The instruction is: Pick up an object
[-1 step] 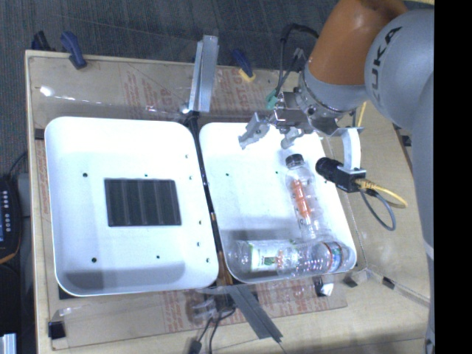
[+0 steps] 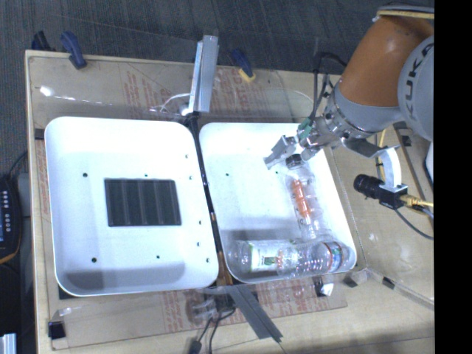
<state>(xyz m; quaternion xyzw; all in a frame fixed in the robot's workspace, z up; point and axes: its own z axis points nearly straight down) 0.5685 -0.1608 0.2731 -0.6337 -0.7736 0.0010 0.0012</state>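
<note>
- Small bottle (image 2: 304, 201), clear with an orange label, lies in the right bin (image 2: 243, 190), close to the bin's right wall. Its long side runs from the far end toward the near end.
- The gripper (image 2: 284, 153) is at the far end of this bottle, very near its cap, or maybe touching it. I cannot tell which. I also cannot tell if the gripper is set wide or narrow, and I see nothing held in it.
- I judge the step in hand is the approach to this bottle; the pick is not yet done.
- To do it well, the gripper should close across the short width of the bottle, at the labelled middle and not at the cap. The round, smooth plastic will probably slip or roll if it is pinched at the end.
- The right wall is near, so the side of the gripper toward the wall needs room to go down. A small turn of the wrist may help.
- A big bottle (image 2: 287, 258), also clear, lies across the near end of the same bin, just beside the foot of the small one. The lift should go straight up so that it is not dragged.
- The left bin (image 2: 88, 153) has only a dark panel (image 2: 142, 202) on its floor.
- The arm (image 2: 376, 72) comes in from the right.
</note>
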